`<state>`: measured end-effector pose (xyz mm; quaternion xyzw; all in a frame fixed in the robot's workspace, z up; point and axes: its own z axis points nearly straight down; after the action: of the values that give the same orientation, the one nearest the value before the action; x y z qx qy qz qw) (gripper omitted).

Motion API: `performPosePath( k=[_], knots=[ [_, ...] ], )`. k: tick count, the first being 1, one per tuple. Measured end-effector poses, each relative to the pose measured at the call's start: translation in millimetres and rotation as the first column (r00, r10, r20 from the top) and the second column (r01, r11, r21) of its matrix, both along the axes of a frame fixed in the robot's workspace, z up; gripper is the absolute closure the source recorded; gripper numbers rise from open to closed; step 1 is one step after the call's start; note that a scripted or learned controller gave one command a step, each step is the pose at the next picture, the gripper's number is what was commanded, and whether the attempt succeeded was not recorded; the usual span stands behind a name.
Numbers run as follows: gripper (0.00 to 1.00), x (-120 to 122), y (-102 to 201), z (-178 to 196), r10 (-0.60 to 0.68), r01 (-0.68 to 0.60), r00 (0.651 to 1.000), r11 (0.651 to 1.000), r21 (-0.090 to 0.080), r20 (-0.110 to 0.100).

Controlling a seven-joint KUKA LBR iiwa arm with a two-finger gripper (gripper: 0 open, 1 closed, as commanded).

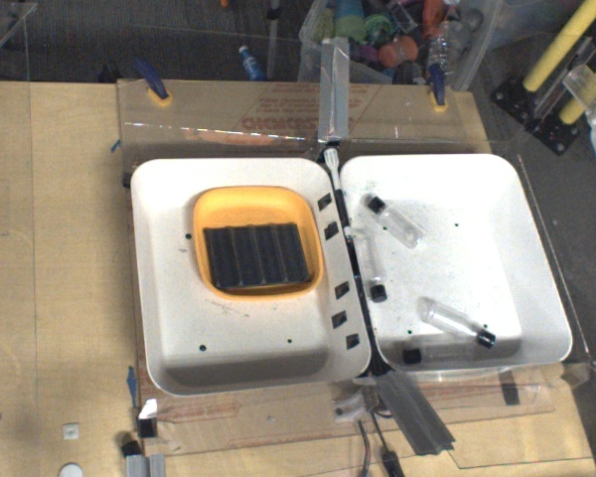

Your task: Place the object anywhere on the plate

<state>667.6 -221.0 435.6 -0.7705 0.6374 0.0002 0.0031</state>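
The left bin is carrying a yellow plate, which is sitting nearer the bin's far edge and its right wall. A dark ridged block is lying flat on the plate, inside the rim and towards the plate's near edge. Its long axis is running left to right, roughly parallel to the near edge of the bin; its ridges are running across that axis, from far to near.

The right bin is holding clear tubes with black caps. One tube is lying near the far left corner on a diagonal, with its cap pointing towards that corner. A second tube is lying near the near edge, also on a diagonal, with its cap pointing towards the near right corner. Two more capped tubes appear to be lying against the left wall and the near wall; their outlines are faint.

The opening and the load of the gripper cannot be told here.
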Motion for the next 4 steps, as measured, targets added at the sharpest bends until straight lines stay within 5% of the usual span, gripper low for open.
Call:
performPosePath(
  k=[1,2,3,4],
  knots=[
    [1.0,-0.4,4.9,-0.7,0.433,-0.433,0.902,0.902,0.0,-0.001],
    [1.0,0.5,11.1,-0.3,0.71,-0.71,0.704,0.704,-0.006,0.002],
    [1.0,0.4,1.4,-1.2,0.889,-0.889,0.459,0.459,-0.005,0.001],
    [1.0,0.4,1.5,-1.3,0.927,-0.927,0.375,0.375,-0.005,0.001]
  ],
)
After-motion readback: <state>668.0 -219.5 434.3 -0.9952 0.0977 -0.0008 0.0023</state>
